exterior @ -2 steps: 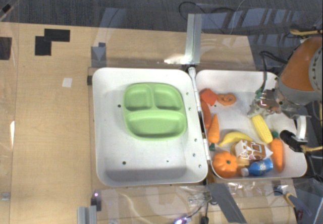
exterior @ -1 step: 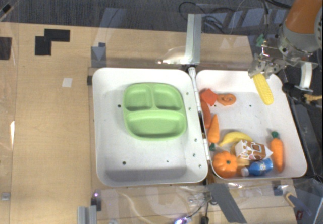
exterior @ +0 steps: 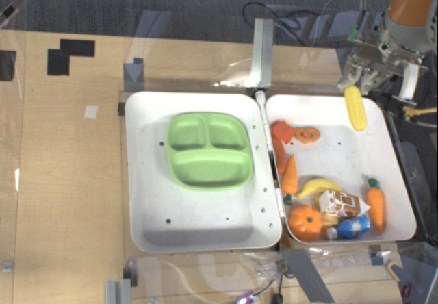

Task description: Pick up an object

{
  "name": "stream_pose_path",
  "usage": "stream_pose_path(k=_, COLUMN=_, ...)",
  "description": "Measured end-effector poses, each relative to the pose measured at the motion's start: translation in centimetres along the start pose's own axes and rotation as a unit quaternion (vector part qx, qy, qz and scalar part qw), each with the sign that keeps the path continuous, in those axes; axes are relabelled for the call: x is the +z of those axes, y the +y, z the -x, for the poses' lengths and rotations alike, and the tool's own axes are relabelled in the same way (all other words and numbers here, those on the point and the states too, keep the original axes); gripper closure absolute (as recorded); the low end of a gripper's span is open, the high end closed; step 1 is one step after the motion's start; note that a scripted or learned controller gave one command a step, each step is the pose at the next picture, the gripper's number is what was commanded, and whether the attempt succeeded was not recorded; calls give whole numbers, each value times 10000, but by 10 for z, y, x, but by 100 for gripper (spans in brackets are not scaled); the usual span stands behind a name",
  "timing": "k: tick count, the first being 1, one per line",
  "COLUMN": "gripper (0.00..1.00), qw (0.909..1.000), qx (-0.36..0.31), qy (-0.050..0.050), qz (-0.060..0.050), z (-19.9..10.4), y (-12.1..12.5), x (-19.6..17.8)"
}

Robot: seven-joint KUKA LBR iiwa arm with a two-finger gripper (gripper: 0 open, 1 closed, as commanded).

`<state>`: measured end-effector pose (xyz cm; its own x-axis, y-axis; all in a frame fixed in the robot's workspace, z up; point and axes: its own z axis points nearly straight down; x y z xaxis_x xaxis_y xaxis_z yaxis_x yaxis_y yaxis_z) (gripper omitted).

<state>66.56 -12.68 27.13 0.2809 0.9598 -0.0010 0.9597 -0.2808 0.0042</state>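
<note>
**A:** Where was the gripper [exterior: 373, 77]?

**B:** At the far right, above the far edge of the right bin [exterior: 328, 107]. The grey arm [exterior: 410, 1] with its orange band came in from the top right corner.

**A:** Was it clenched or released?

**B:** I could not tell. The corn [exterior: 354, 108] stood just below it, its top end close under the gripper, yet whether it was held there was unclear.

**A:** How did the corn lie?

**B:** Nearly upright in the view, yellow, at the far right corner of the right bin, against the rim.

**A:** What else was in that bin?

**B:** An orange slice [exterior: 308, 135] and a red-orange piece [exterior: 282, 133] lay towards the far left. A carrot [exterior: 290, 174] lay along the left wall. At the near side sat a banana [exterior: 319, 187], a pumpkin [exterior: 306, 222], a small carton [exterior: 340, 206] and a blue thing [exterior: 351, 227], all crowded together. A second carrot [exterior: 375, 207] lay near the right wall, green top pointing far.

**A:** And the left bin [exterior: 147, 179]?

**B:** It carried a green tray [exterior: 209, 150] with three compartments, set a little towards the far side. Both bins sat side by side on the tabletop [exterior: 61, 159], touching at the middle.
</note>
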Motion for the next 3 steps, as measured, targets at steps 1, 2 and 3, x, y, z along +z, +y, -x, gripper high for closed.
stream_pose_path(k=1, gripper=100, qw=9977, qx=-671, qy=9, qz=-7, z=-67, y=-16, x=51)
stream_pose_path(k=2, gripper=100, qw=9946, qx=-1041, qy=7, qz=-7, z=-94, y=-23, x=49)
stream_pose_path(k=3, gripper=100, qw=9977, qx=-678, qy=2, qz=-8, z=-64, y=-34, x=87)
